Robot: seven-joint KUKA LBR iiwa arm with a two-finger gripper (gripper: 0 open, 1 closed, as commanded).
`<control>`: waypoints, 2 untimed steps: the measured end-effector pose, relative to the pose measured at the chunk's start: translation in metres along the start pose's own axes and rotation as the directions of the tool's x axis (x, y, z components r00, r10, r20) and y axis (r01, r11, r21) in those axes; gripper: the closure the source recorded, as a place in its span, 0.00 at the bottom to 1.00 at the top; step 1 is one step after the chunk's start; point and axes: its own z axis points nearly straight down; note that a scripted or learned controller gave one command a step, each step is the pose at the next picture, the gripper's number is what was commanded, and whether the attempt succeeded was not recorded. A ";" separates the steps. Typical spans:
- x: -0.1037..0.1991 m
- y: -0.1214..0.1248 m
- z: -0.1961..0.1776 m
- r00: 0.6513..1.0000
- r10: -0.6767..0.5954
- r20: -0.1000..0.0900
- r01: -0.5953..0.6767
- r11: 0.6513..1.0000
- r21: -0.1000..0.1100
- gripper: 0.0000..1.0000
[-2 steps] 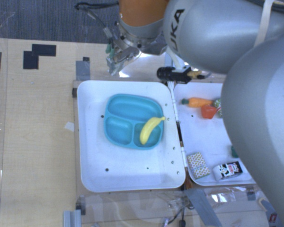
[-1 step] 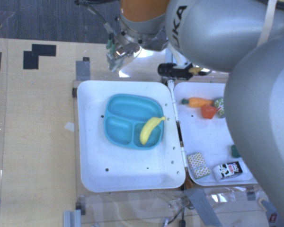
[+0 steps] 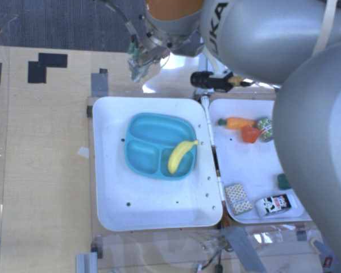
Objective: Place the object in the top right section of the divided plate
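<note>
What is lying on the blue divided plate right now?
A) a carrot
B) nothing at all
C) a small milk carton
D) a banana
D: a yellow banana lies across the lower right part of the blue divided plate in the left bin, while the carrot and the small carton sit in the right bin.

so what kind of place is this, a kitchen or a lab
Most likely a robotics lab bench, not a kitchen: a KUKA arm reaches over two white bins, and the food looks like toys, such as the banana on a blue divided plate.
</note>
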 end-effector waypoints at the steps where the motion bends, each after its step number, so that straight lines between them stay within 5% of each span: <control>1: -0.015 -0.020 -0.103 0.957 0.289 0.004 -0.289 0.957 0.014 1.00; 2: -0.001 -0.004 -0.003 0.952 0.305 0.003 -0.305 0.952 0.018 1.00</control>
